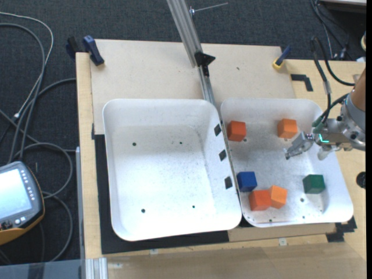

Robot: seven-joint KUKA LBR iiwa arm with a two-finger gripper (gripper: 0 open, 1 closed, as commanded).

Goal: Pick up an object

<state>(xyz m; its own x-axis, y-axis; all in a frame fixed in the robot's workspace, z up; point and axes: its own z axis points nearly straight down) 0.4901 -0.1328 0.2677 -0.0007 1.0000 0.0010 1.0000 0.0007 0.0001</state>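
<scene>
Several blocks lie in the right bin (343, 205). One orange block (236, 130) sits at the far left and another orange block (287, 128) at the far middle. A blue block (247, 181) rests near the left wall, with two orange blocks (268, 198) touching each other just right of it. Near the front right sits a green block (314, 183). My gripper (309, 149) hangs over the right side of this bin, between the far orange block and the green one. It is open, with nothing between its fingers (295, 147).
The left bin (116, 156) lies beside the right one, and a divider with black clips (223, 154) stands between them. A metal pole (185, 25) slants over the back of the bench. Cables lie on the floor at the left.
</scene>
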